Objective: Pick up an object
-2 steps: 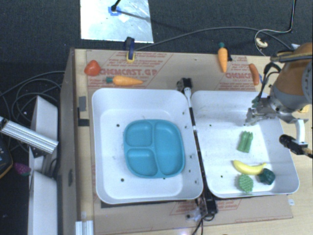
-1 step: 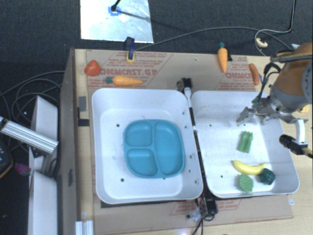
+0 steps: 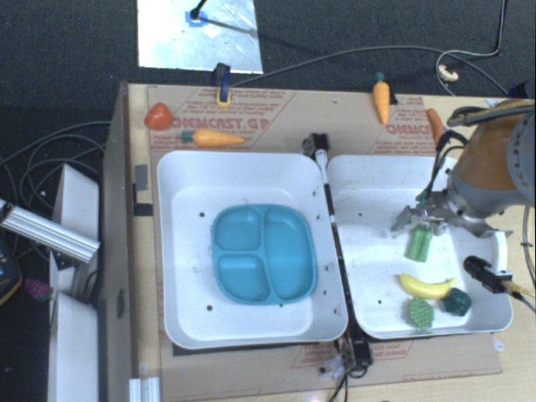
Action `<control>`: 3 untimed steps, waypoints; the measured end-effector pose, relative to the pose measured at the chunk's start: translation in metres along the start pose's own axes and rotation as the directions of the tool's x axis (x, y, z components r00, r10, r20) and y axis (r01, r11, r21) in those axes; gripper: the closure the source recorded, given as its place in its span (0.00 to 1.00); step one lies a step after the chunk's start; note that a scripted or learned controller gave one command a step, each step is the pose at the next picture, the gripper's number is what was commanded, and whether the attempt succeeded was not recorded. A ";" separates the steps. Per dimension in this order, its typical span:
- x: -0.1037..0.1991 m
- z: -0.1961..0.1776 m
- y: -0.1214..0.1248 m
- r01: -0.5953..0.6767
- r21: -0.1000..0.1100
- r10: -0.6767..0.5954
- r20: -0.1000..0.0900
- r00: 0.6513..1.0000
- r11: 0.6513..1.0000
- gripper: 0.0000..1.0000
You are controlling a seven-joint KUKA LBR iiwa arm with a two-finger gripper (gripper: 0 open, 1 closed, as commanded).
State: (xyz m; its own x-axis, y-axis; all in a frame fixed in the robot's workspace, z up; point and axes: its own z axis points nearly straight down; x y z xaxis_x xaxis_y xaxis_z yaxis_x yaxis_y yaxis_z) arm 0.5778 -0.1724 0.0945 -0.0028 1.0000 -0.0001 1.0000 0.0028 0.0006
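Nearest the camera, along the front wall of the right-hand shallow white plastic bin point(image 3: 377, 329), three small toys are lying in a loose cluster: a knobbly green bumpy-skinned lump point(image 3: 420, 312), a smooth curved yellow plastic banana point(image 3: 425, 286) just behind it, and a dark teal, rounded, broccoli-like piece point(image 3: 457, 301) beside the banana's tip. They are probably sitting there simply because loose items scatter toward a bin's edge.

A little farther back, a pale green, cylinder-shaped toy point(image 3: 419, 244) is standing or leaning on the bin floor directly beneath the metal two-finger gripper point(image 3: 423, 220). The claw is hanging spread open, its fingers splayed to either side above the top of the cylinder, gripping nothing. This looks like an approach over the likeliest target of the pick, with the hold not yet made. The grey arm with its orange band point(image 3: 494, 162) is reaching in from the right.

In the left-hand white bin point(image 3: 180, 308), a glossy light-blue divided plate point(image 3: 264, 252) is lying flat in the middle.

Farthest off, on the cardboard-coloured bench point(image 3: 276, 120), two orange toy carrots point(image 3: 213, 138) point(image 3: 382, 99) and a reddish rounded toy point(image 3: 157, 116) are lying outside the bins, out of play.
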 end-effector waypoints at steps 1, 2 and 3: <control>-0.016 0.010 -0.016 -0.002 0.000 0.002 0.001 1.000 1.000 0.00; -0.015 0.000 -0.015 0.000 -0.002 0.000 0.001 1.000 1.000 1.00; 0.027 -0.090 -0.049 0.000 -0.003 0.000 0.000 1.000 1.000 1.00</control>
State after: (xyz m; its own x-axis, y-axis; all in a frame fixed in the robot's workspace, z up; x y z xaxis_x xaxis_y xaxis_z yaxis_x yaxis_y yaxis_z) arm 0.5285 -0.1458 0.1842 -0.0032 1.0000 -0.0004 1.0000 0.0032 0.0040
